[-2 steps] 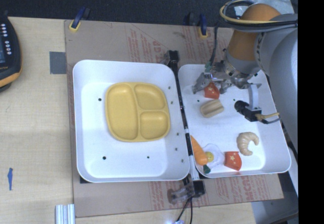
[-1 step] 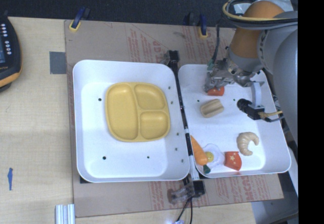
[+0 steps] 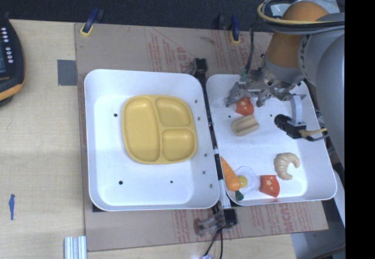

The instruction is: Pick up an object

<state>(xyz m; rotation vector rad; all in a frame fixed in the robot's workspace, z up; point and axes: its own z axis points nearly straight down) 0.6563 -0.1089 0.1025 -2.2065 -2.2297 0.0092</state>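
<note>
Nearest you, a carrot [image 3: 232,176] lies at the right bin's [image 3: 328,184] front edge, while your gripper [image 3: 249,95] hangs at the back over a red strawberry-like piece [image 3: 244,106], grip unclear to me, likely needing closing.

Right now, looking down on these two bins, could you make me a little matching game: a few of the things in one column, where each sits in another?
Things:
1. yellow tray
2. croissant
3. carrot
4. red piece

Places:
A. right bin, front left corner
B. under the arm's wrist
C. middle of the left bin
D. right bin, front right part

Pairs: 1-C, 2-D, 3-A, 4-B
</note>
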